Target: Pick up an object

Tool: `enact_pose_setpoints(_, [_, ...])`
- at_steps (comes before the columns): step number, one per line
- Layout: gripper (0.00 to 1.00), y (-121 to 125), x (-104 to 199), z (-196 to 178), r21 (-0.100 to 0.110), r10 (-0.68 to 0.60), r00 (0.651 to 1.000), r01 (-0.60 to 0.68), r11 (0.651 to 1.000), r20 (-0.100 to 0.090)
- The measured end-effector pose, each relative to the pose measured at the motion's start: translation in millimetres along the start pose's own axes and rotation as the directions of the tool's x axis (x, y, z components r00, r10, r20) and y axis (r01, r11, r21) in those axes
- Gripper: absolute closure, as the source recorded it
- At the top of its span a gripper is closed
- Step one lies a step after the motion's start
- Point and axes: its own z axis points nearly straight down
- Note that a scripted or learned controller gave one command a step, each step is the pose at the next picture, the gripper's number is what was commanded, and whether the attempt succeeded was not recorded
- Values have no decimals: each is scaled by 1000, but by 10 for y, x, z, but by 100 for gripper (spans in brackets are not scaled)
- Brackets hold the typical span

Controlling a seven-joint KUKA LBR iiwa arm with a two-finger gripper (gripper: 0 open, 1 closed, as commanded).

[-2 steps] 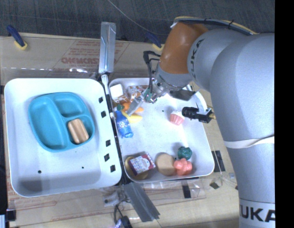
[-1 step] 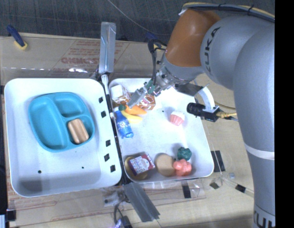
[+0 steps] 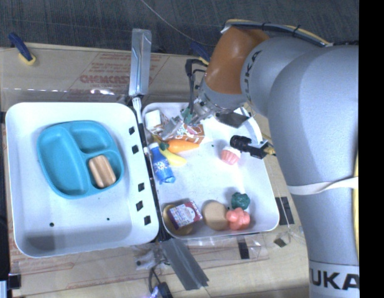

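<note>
We see the gripper [image 3: 184,121] low over the carrot [image 3: 183,146], jaws' state unclear, nothing visibly lifted yet.

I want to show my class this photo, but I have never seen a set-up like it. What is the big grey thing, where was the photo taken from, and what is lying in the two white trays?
The big grey machine with an orange band is a robot arm, photographed from a camera above the bench. Its claw is low over the right white bin, among small items at the bin's far end. I cannot tell if it grips anything. That bin holds an orange carrot-shaped toy, a blue bottle, a pink cupcake toy and more toys along its near edge. The left white bin holds a blue divided plastic plate carrying a brown bread-roll toy.
</note>
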Motion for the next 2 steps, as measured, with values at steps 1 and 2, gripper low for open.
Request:
enact_pose_setpoints(1, [0, -601, 217, 40, -23, 171, 985, -171, 985, 13])
enact_pose_setpoints(2, [0, -168, 230, -791, 16, 111, 994, -111, 994, -9])
